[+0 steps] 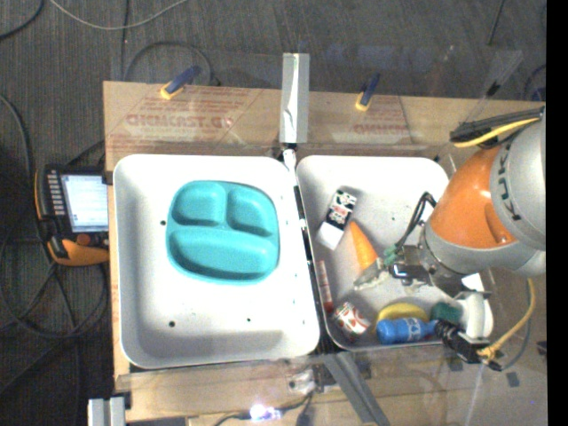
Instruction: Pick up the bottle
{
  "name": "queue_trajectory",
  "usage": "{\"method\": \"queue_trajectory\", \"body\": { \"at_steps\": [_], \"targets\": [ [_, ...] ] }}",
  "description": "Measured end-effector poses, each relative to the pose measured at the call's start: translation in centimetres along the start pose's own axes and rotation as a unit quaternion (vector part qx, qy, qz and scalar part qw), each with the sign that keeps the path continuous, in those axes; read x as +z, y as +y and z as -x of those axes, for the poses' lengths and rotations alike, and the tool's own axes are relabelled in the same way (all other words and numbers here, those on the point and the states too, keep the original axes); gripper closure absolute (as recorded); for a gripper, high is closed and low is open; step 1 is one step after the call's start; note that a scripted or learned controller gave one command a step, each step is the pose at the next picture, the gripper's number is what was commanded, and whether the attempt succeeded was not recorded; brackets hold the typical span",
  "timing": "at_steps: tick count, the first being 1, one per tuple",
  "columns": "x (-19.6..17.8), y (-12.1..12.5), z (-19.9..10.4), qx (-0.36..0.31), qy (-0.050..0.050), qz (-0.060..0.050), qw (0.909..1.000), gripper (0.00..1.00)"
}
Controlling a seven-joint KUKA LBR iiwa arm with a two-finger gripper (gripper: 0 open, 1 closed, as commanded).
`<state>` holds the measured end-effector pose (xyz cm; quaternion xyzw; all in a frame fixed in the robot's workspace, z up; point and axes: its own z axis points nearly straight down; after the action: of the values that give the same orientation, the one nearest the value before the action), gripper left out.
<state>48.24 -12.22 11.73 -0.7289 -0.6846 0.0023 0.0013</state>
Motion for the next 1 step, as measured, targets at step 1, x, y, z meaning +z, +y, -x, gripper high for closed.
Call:
{"method": "queue_trajectory", "body": {
  "at_steps": [1],
  "targets": [
    [2.7, 0.75, 3.81, 0.116, 0.004, 0.006, 0.9933, 0.0]
  ]
}}
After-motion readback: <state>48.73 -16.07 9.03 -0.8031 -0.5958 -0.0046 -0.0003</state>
